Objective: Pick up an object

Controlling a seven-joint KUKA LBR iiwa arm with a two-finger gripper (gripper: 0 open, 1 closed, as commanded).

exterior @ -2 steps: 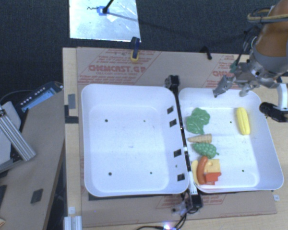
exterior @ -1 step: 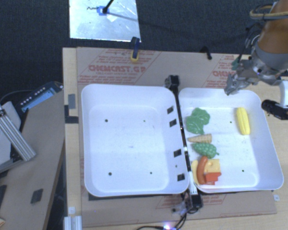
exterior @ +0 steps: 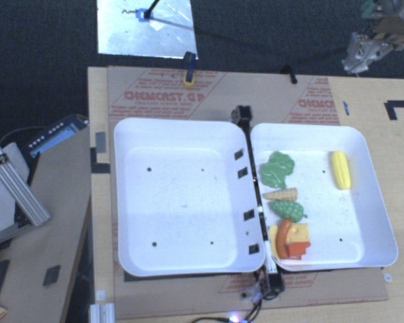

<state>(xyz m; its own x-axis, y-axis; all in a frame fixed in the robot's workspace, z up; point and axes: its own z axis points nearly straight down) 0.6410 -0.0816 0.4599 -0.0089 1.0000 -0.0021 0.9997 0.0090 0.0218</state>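
Note:
The right bin holds several toy foods. A yellow corn cob lies near its far right side. Along its left wall sit a green leafy piece, a tan cone-shaped piece and a smaller green piece. A cluster of orange, yellow and red pieces rests in the near left corner. My gripper hangs at the top right, beyond the bench's far edge and well away from the bin and everything in it. Nothing shows in its grasp.
The left bin stands beside the right one, with a black clipped divider between them. A shiny metal sheet lies on the dark floor behind the bench. A grey rail and a device sit at the left.

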